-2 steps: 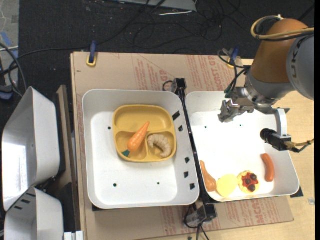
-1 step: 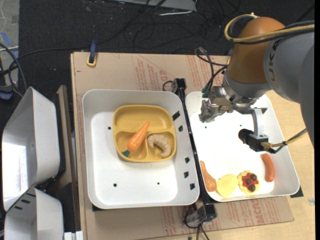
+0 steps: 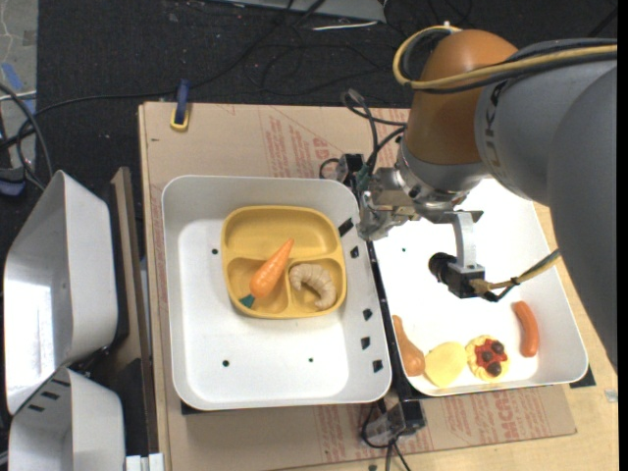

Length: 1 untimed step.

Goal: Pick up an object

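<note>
Two smooth white bins on the counter [image 3: 255, 135]; the red print on its brown cardboard is unreadable. Left bin [image 3: 196, 361]: one glossy yellow plate [image 3: 280, 214] with three compartments, holding one orange carrot [image 3: 272, 268] and one pale curled shrimp [image 3: 316, 283]. Right bin [image 3: 412, 287], lower edge: one orange drumstick [image 3: 408, 348], one pale yellow disc [image 3: 445, 363], one tart [image 3: 488, 356] with red berries, one red-orange sausage [image 3: 528, 328]. The gripper [image 3: 378, 216] sits at the right bin's upper left corner; can't tell whether it is parted or closed.
</note>
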Motion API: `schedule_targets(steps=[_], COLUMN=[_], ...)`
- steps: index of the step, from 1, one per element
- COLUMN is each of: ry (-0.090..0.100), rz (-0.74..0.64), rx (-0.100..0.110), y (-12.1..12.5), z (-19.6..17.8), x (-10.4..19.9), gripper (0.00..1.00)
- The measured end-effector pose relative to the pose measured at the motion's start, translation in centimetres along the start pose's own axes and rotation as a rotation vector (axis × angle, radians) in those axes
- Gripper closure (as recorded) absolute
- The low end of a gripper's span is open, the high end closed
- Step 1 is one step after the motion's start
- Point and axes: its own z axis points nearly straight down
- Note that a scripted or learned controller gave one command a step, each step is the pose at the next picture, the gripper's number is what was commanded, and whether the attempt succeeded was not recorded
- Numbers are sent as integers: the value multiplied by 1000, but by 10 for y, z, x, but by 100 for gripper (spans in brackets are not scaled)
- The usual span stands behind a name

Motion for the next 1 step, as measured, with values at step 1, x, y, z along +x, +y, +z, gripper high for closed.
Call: schedule_targets(steps=[1], ry=[-1], rz=[1], rx=[1], y=[-8], z=[3], x=[54], gripper=[100])
